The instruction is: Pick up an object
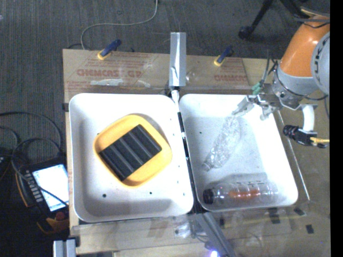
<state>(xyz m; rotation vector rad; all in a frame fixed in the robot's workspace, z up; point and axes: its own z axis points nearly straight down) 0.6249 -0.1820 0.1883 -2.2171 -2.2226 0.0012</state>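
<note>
Clearly spread, the pincer (256, 105) hovers just beside the crumpled plastic bottle's (222, 143) upper end.

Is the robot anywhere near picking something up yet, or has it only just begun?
Early days, it seems. Nothing looks lifted: the yellow tray lies in the left bin, the crumpled clear bottle and the capped bottle lie in the right bin. In hand: the gripper sits at that bin's far edge, near the crumpled bottle's top. Left: grasping and lifting.
</note>
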